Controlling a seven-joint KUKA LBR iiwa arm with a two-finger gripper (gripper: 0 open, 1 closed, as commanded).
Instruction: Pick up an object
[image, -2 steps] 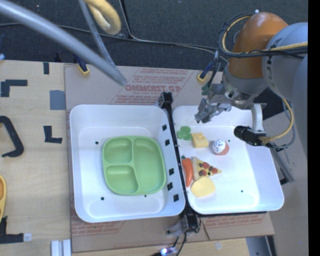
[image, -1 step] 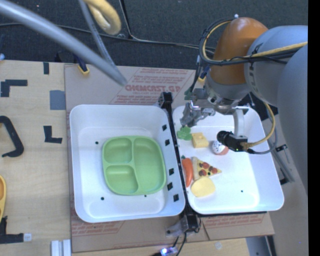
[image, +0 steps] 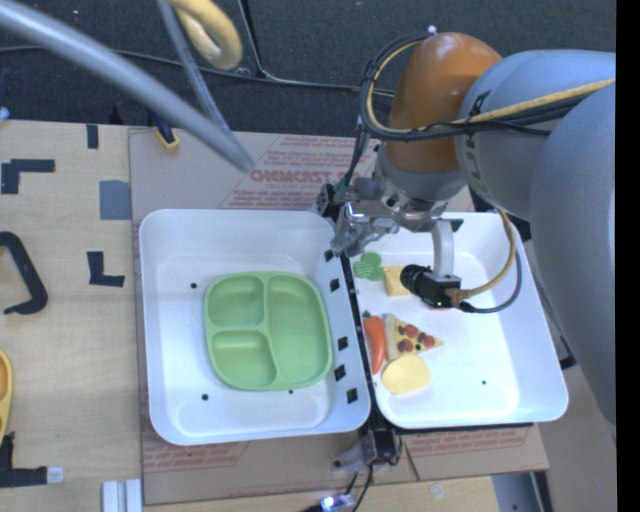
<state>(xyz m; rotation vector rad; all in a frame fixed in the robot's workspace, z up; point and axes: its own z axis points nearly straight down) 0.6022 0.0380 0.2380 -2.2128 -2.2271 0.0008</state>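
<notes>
The approach step is judged in hand: the pincer (image: 352, 232) is held above the right bin (image: 520, 385), near a green piece (image: 368, 266). Its spread cannot be told. Descent is called for next.

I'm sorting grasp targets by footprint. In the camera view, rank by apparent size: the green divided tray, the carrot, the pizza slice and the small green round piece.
Largest to smallest:
1. green divided tray, by far
2. carrot and pizza slice: too alike to rank
3. small green round piece
</notes>
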